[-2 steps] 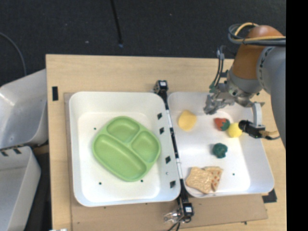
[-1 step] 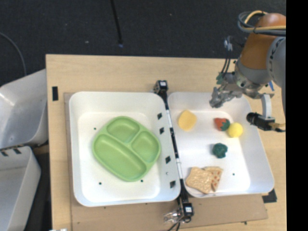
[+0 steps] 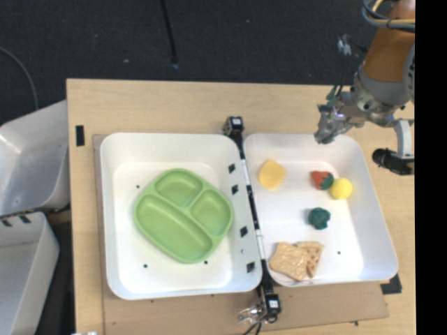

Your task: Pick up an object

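floor: dark grey carpet [image 3: 209, 26] | bench: pale wooden top [image 3: 174, 107] | left: white plastic unit [image 3: 31, 152] | thin black cable [image 3: 166, 23]

Wooden tabletop [image 3: 174, 107] carries two white bins: left bin [image 3: 112, 208] at frame centre-left holds a green divided plate [image 3: 183, 215]; right bin [image 3: 363, 250] adjoins it; white housing [image 3: 31, 155] at left edge.

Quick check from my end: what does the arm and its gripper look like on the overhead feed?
The arm shows a broad orange band with grey metal below it at the wrist. A yellow and dark cable loops over its top. The gripper is small, grey and metallic, with dark fittings around its base.
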Available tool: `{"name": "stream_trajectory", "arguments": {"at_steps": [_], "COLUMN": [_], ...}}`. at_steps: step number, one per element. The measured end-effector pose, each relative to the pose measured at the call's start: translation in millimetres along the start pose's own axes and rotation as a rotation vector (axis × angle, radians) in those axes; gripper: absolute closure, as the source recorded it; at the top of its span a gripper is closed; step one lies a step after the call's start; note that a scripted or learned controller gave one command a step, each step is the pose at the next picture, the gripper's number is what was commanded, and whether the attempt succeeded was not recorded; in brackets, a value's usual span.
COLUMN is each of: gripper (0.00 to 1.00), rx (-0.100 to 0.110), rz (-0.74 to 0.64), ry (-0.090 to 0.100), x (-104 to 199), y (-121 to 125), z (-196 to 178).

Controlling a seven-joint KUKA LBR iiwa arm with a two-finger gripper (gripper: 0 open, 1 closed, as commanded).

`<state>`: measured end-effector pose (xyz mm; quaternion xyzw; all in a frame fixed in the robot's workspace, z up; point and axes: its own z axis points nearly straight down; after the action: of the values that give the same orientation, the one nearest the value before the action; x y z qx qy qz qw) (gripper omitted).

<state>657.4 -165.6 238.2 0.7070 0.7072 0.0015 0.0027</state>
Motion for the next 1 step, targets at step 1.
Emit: {"name": "stream_trajectory", "arguments": {"at_steps": [1], "gripper": [1.0], "rx": [0.004], "rz": [-0.005], "ry": [0.002], "x": [56.2], "y": [-11.7], "z": [-10.4]}}
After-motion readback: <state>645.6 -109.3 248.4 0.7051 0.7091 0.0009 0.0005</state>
